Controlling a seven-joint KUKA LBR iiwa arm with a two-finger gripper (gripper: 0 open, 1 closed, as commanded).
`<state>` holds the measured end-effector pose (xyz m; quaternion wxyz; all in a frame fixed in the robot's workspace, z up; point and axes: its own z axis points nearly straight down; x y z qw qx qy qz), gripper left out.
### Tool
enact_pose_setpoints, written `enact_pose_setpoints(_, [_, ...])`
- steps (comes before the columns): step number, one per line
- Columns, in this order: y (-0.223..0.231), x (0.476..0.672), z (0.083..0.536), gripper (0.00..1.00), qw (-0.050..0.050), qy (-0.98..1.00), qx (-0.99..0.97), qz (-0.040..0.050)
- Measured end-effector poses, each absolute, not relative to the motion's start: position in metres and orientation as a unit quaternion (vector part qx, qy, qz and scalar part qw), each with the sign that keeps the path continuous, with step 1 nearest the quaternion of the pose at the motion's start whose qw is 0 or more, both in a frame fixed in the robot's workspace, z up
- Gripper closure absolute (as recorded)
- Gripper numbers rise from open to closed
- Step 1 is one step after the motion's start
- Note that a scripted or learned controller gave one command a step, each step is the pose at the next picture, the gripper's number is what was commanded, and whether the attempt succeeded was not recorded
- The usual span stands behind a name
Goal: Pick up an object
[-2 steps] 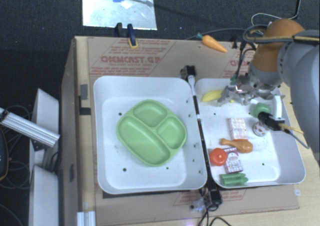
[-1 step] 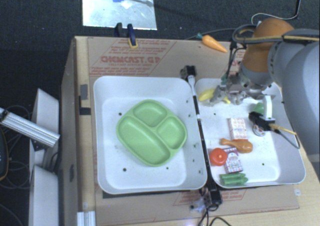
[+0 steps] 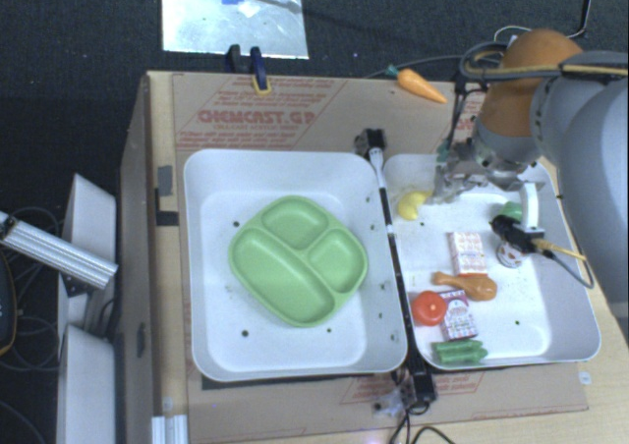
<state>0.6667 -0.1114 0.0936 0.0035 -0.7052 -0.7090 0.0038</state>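
My gripper (image 3: pixel 449 183) hangs low over the back left part of the right bin (image 3: pixel 570 334). Just to its left lies a small yellow toy fruit (image 3: pixel 411 204), close to it but apart. Further forward in that bin are a white and red striped box (image 3: pixel 467 251), an orange drumstick (image 3: pixel 467 284), a red tomato (image 3: pixel 429 307), a small pink packet (image 3: pixel 457 320) and a green pod (image 3: pixel 459 353). Partly behind the wrist, a green piece (image 3: pixel 512 209) and a round pale item (image 3: pixel 508 255) lie at the bin's right.
The left bin (image 3: pixel 211 334) holds a light green divided plate (image 3: pixel 298 259). An orange carrot (image 3: pixel 421 85) lies on the cardboard behind the right bin. The front right corner of the right bin has free floor.
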Motion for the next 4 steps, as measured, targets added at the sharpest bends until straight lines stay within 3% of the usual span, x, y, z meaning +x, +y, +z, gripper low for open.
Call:
enact_pose_setpoints(1, [-0.111,0.667,0.094,0.00,0.003,-0.709,-0.705,0.0037])
enact_pose_setpoints(2, [-0.208,0.667,0.138,0.00,-0.003,-0.708,-0.706,-0.0003])
enact_pose_setpoints(3, [-0.174,0.669,0.084,0.00,0.000,-0.709,-0.706,-0.0004])
enact_pose_setpoints(4, [-0.122,0.669,0.085,0.00,-0.001,-0.709,-0.705,-0.0012])
